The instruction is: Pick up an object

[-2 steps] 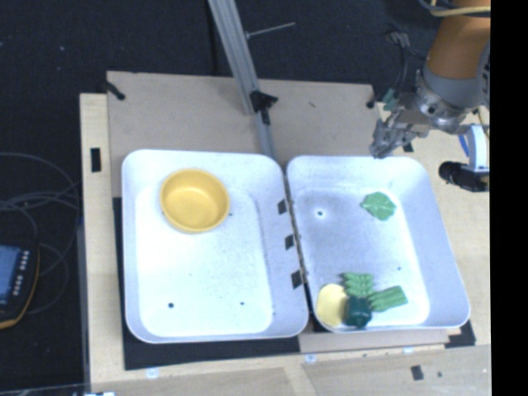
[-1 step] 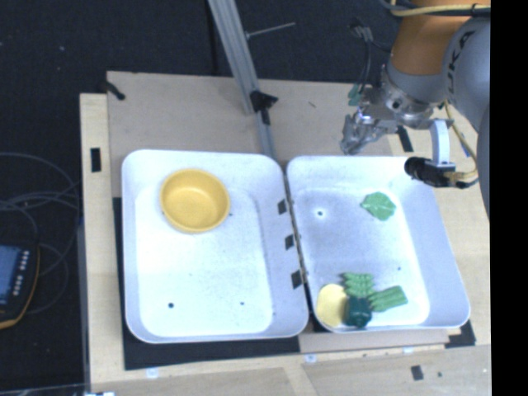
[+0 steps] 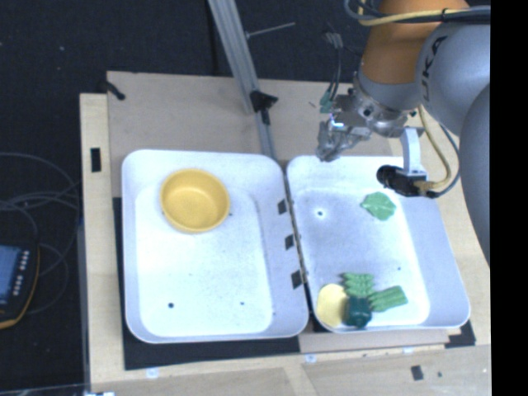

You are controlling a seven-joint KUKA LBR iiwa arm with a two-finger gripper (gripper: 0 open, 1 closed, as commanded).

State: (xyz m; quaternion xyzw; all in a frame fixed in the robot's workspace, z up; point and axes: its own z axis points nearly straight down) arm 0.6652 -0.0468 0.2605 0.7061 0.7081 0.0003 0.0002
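My gripper (image 3: 330,149) hangs over the far left corner of the right bin (image 3: 429,246), above its rim, and I see nothing between its fingers. A small light green piece (image 3: 379,205) lies in the right bin's far half, to the right of and nearer than the gripper. At the near edge of that bin sit a yellow round object (image 3: 332,304), a dark green toy (image 3: 358,311) and a lighter green leafy piece (image 3: 388,297), bunched together. A yellow bowl (image 3: 195,200) rests in the far left part of the left bin (image 3: 206,295).
A slanted metal rail (image 3: 239,56) runs from the top down to the gap between the bins. A black clip with cable (image 3: 404,180) sticks out over the right bin's far edge. The wooden bench (image 3: 181,97) surrounds both bins.
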